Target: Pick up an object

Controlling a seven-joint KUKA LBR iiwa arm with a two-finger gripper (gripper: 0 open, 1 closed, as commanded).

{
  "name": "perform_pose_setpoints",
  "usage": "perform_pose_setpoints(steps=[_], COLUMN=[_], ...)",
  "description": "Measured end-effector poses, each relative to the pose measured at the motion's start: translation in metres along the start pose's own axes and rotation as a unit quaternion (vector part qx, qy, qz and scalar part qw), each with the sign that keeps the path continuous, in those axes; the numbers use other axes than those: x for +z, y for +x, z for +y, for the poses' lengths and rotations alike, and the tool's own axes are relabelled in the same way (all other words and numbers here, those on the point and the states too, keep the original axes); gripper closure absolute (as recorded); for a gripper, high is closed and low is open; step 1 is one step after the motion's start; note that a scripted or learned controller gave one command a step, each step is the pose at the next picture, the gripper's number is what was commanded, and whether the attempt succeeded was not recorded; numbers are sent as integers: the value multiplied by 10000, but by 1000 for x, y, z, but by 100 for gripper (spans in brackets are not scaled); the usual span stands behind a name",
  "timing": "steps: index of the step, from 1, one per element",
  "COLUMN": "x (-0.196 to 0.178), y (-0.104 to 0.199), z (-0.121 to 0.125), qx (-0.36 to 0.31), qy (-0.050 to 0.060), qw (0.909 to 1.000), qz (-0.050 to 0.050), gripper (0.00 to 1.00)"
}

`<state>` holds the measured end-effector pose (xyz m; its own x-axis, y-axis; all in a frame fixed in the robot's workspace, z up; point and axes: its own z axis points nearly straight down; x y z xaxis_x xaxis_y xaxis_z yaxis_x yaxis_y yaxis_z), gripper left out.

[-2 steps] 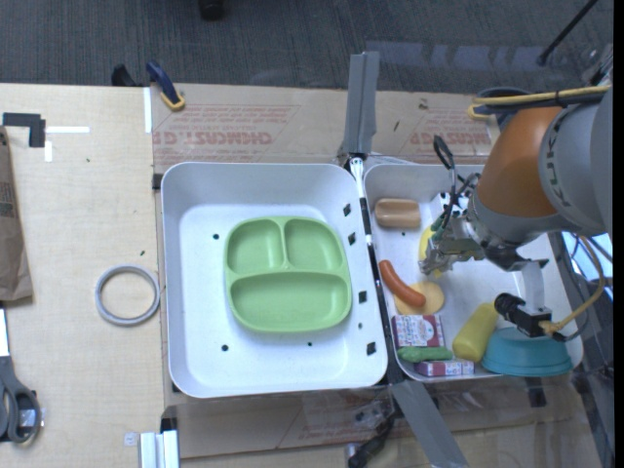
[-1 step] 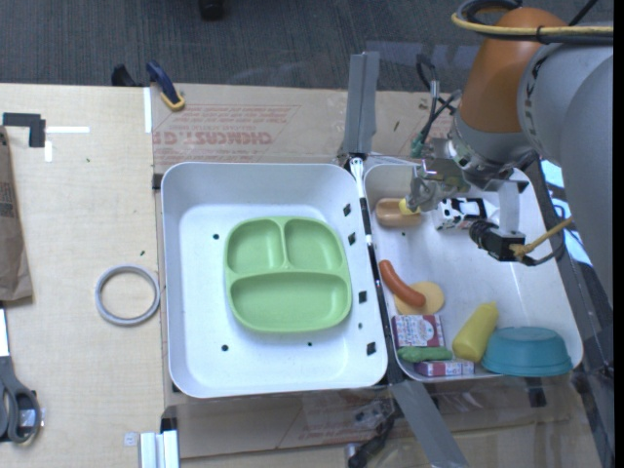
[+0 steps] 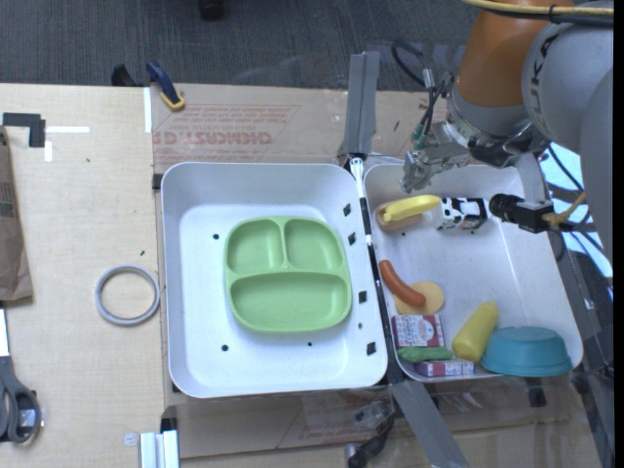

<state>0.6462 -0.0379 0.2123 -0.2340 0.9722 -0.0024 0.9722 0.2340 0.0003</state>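
My gripper (image 3: 417, 172) hangs over the back left corner of the right bin (image 3: 546, 291), just above the far end of a yellow banana (image 3: 409, 209); nothing shows in its grasp. Further forward in that bin lie a red sausage (image 3: 401, 286) resting on a yellow disc (image 3: 427, 298), a small pink and white carton (image 3: 418, 331), a green piece (image 3: 426, 355), a yellow bottle (image 3: 475, 331) and a blue bowl (image 3: 526, 351).
The left bin (image 3: 185, 261) holds a green divided plate (image 3: 288, 275). A grey divider stands between the two bins. Outside, on the bench at left, lie a ring of tape (image 3: 128, 294), scissors (image 3: 18, 409) and a blue clamp (image 3: 166, 86).
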Motion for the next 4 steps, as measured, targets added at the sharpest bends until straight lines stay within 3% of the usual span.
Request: perform_pose_setpoints(steps=[1,2,3,4], x=[0,22,121,112], y=[0,-11,-30,-31], z=[0,-82,-151,-151], qx=[-1,-677,-850,-824], qy=[2,12,2,1], qw=[10000,9977,9964,9966], qz=[1,11,13,15], gripper=[0,0,0,100])
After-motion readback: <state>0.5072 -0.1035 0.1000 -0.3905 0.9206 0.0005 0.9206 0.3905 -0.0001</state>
